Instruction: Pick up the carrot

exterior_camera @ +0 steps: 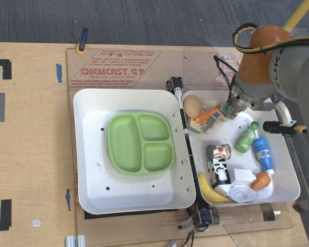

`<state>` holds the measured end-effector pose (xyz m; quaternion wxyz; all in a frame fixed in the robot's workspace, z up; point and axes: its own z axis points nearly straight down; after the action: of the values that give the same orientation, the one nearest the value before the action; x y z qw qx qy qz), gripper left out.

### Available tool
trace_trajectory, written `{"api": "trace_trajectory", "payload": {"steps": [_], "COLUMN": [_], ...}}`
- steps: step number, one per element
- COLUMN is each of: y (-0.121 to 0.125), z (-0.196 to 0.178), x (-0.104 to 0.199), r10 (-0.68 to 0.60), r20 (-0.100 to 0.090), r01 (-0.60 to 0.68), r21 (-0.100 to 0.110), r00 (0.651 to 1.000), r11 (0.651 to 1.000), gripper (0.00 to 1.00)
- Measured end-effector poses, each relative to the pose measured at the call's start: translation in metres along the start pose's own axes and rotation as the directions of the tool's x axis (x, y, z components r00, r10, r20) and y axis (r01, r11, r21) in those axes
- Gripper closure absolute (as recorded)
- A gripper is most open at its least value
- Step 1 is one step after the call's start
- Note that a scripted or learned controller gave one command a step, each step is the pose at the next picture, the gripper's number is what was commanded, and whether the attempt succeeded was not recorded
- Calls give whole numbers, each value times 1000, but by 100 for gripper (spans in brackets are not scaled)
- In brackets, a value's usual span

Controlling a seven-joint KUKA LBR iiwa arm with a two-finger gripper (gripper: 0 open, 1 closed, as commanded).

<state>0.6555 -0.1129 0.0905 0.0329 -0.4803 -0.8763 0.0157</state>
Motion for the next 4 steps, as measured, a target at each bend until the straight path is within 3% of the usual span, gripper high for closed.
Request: {"api": "trace_trajectory", "payload": {"steps": [1, 2, 3, 4], "y": [6, 12, -26, -34], "z": [0, 1, -25, -30], "x": [6, 7, -56, -82], "r10": [153, 451, 526, 690], "r20": [4, 3, 7, -51], "r01": [-153, -451, -524, -692], "r21": [-5, -28, -67, -65], "r00": [988, 892, 851, 722], "r11": [988, 892, 849, 719], "gripper": [0, 0, 0, 0]}}
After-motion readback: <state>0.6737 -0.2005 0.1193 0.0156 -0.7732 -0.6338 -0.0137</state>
